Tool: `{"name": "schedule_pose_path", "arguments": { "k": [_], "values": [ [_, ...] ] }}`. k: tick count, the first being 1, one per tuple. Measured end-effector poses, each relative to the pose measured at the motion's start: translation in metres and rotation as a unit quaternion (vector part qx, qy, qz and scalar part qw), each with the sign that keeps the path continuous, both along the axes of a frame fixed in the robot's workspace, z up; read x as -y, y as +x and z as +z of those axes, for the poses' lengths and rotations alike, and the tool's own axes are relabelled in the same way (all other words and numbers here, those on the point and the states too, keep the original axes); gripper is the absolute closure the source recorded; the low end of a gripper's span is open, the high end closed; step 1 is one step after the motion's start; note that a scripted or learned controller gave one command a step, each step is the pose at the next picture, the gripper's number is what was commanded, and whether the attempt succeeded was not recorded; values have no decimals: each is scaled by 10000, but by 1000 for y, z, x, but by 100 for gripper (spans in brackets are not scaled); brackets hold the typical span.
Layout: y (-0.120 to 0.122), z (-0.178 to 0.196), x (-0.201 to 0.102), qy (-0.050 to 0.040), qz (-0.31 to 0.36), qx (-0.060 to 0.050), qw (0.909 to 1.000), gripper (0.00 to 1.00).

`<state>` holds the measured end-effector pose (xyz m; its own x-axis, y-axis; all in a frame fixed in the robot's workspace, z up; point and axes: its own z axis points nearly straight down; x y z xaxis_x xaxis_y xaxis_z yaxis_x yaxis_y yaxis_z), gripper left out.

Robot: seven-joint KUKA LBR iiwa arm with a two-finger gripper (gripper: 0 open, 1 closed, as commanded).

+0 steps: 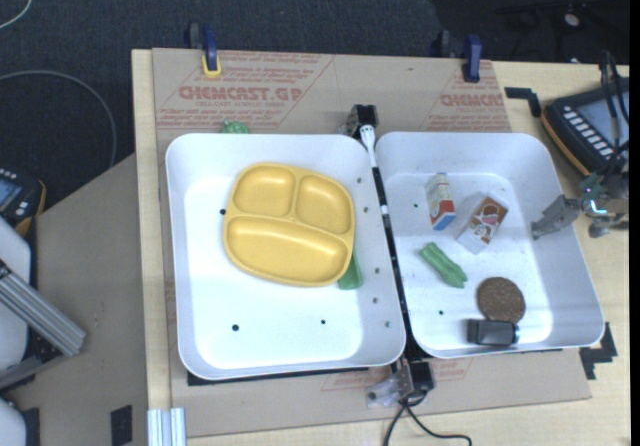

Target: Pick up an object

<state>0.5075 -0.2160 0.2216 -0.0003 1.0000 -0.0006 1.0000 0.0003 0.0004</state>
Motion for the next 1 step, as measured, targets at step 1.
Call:
{"name": "schedule_pose_path", "arguments": {
  "k": [1],
  "values": [
    [1,11,0,-9,6,17,10000,100]
  ]
}}
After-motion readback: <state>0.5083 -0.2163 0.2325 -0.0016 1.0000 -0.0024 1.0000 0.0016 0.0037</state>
